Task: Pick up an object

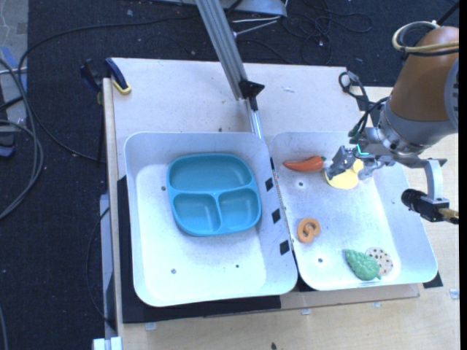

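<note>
A yellow object (345,179), rounded and pale, lies in the right bin (398,228) near its far edge, and the pincer (347,164) sits right on top of it. Whether the pincer is open, closed or gripping cannot be told from this slanted overhead view, since its dark body covers the spot where it meets the yellow object.

Just left of the yellow object, in the same bin, lies an orange carrot-like toy (303,164) with a green tip. Nearer the middle of the bin is a small orange pretzel-shaped piece (309,230). At the near edge sit a green leafy lump (362,264) and, touching it on the right, a round speckled cookie (379,258).

The left bin (153,268) holds a blue tray (214,194) with three compartments, one long and two smaller.

No writing can be read anywhere.

The arm (427,79) reaches in from the right, its orange band high over the tabletop (175,93), the wrist bent down and left toward the far end of the right bin.
</note>
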